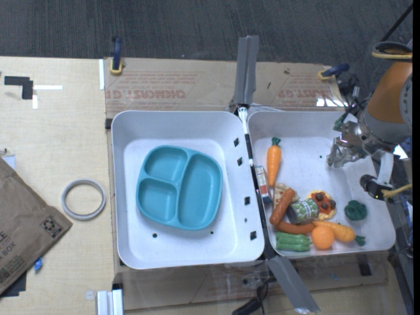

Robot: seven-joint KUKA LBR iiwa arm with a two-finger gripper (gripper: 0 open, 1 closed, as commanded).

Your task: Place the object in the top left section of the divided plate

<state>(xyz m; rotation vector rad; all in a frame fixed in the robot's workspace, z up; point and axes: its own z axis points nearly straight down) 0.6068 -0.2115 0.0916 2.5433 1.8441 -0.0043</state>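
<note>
Item: blue divided plate (178, 188), three sections, lying in the left bin (125, 195). Target section is the small one at about 10 o'clock on the plate, bare.

Item: right bin (298, 143), holding toy food. Carrot (273, 163) upright near the bin's 10 o'clock. Cluster toward 6 o'clock: red sausage (283, 205), small green can (304, 210), pizza slice (322, 203), orange (322, 237), second carrot (344, 232), green pea pod (293, 243). Dark green piece (356, 209) at 4 o'clock, apart from the cluster.

Item: gripper (341, 155), at the right bin's 2 o'clock, over bare bin floor; nothing lies between its fingers. Whether the claw is spread or closed cannot be told from this angle.

Step judged in hand: choosing and picking one object; none has reached the plate.

Handling note: the lone carrot or the dark green piece looks the easier pick, since each stands clear of neighbours. Descend centred, close across the narrow width, lift clear of the divider between the bins, and release low over the plate's 10 o'clock section so that the object does not roll across a ridge.
</note>
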